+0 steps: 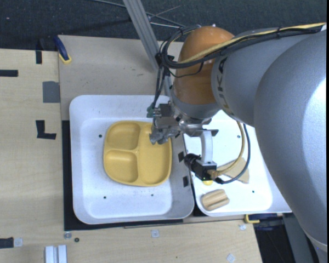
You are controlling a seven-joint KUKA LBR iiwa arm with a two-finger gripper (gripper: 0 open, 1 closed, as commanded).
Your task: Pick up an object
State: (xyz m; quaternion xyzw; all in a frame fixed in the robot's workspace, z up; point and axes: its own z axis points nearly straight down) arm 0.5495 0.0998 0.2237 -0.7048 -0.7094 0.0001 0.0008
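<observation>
One yellow three-part plate (pixel 136 159) in the left bin (pixel 88 147), one tan block (pixel 214 199) (right bin (pixel 260 199)); gripper (pixel 160 129) state unclear.

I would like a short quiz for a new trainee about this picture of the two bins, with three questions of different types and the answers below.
1. True or false: the yellow plastic divided plate lies in the left white shallow bin.
2. Multiple choice: the small tan wooden cylinder block lies (A) on the plate, (B) in the right white shallow bin, near its front edge, (C) on the bench outside both bins.
3. Short answer: over which edge of the plate is the end effector?

Key
1. True.
2. B.
3. Its upper right edge, beside the wall between the two bins.
</observation>
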